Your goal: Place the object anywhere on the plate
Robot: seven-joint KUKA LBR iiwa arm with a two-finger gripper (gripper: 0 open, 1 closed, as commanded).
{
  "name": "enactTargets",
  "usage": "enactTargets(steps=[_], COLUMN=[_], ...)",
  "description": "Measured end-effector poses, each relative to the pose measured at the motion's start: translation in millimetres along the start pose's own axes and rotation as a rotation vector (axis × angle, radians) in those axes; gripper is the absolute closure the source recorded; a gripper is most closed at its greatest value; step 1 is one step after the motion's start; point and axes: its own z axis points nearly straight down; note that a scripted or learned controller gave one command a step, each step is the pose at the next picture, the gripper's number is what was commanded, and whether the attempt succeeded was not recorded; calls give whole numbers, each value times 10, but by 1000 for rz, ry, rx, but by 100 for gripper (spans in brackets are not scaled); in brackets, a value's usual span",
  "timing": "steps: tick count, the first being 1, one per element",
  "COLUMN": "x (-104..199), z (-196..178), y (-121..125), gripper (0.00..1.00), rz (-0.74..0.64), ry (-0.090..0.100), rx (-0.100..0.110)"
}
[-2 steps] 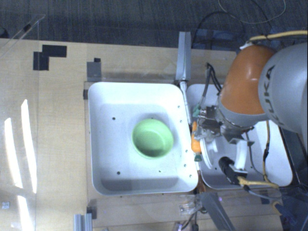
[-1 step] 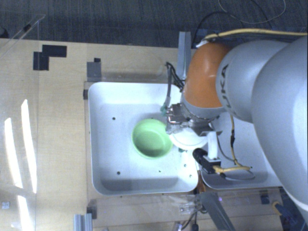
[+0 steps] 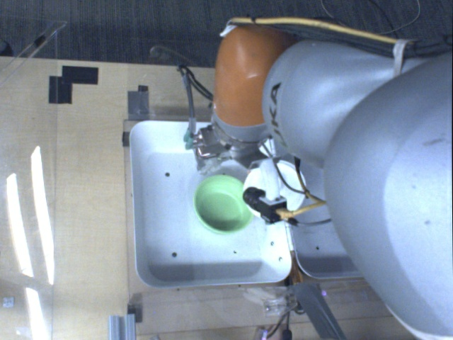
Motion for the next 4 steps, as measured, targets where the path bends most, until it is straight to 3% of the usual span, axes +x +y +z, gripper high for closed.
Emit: enactTargets(steps=[1,2,3,4], x=[271,486,567,182], z=[1037,-992,675,-1295], y=[-66,-660,-754,-832], gripper=[100,100,100,100], rz=[317,-45,129,32], ry=[0,1,0,1], rx=[1,-4,3,-5])
